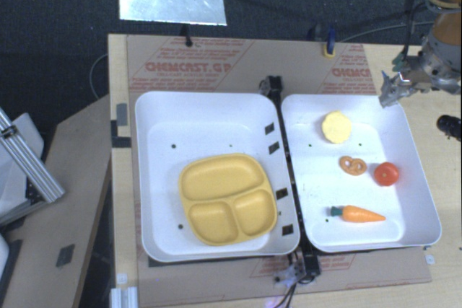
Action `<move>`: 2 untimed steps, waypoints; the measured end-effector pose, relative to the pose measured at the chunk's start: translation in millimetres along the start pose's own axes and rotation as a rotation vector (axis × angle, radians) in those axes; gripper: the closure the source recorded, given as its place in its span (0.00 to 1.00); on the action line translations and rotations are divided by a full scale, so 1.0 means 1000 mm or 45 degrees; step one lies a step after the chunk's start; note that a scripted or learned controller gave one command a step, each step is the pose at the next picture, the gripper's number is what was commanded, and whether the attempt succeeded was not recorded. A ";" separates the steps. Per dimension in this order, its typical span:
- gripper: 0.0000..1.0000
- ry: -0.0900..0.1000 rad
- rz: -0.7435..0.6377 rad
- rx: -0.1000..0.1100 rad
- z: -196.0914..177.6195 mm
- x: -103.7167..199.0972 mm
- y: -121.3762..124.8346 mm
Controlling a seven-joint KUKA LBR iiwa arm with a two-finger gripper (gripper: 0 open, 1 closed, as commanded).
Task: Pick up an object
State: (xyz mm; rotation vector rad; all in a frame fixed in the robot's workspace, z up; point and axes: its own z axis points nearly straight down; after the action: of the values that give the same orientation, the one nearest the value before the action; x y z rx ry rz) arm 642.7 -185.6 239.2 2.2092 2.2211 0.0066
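Gripper: the gripper (390,89) of the grey arm hangs at the upper right of the camera view, over the far right corner of the right bin (414,155); nothing sits between its fingers, and whether they are open or closed cannot be told at this size.
Arm: the wrist (442,47), with an orange band at its top, reaches in behind the gripper from the right edge.
Yellow round object: a pale yellow, roundish piece (336,128) lies in the right bin, below and to the left of the gripper, the nearest of the items to it.
Pretzel: a small brown pretzel-shaped piece (353,166) rests further below the gripper, just under the yellow piece and apart from it.
Tomato: a red tomato (386,174) sits almost straight below the gripper, just beside the pretzel on its right.
Carrot: an orange carrot (358,213) with a green stub lies on its side, the farthest of the four from the gripper, near the bin's front wall.
Left bin: the second white bin (155,155) stands well to the gripper's left, touching the right bin along a row of black clips.
Tray: a yellow three-compartment tray (227,197) lies in the left bin, far down and left of the gripper.
Table: the table (216,61) under both bins carries a sheet printed with red lettering.
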 end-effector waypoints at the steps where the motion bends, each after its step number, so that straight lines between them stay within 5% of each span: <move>1: 1.00 0.002 -0.001 0.006 -0.007 0.000 0.001; 2: 1.00 0.006 -0.006 0.008 -0.011 0.047 -0.002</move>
State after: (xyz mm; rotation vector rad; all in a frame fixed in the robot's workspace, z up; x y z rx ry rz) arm 640.3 -139.0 250.4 2.2096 2.2312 0.0048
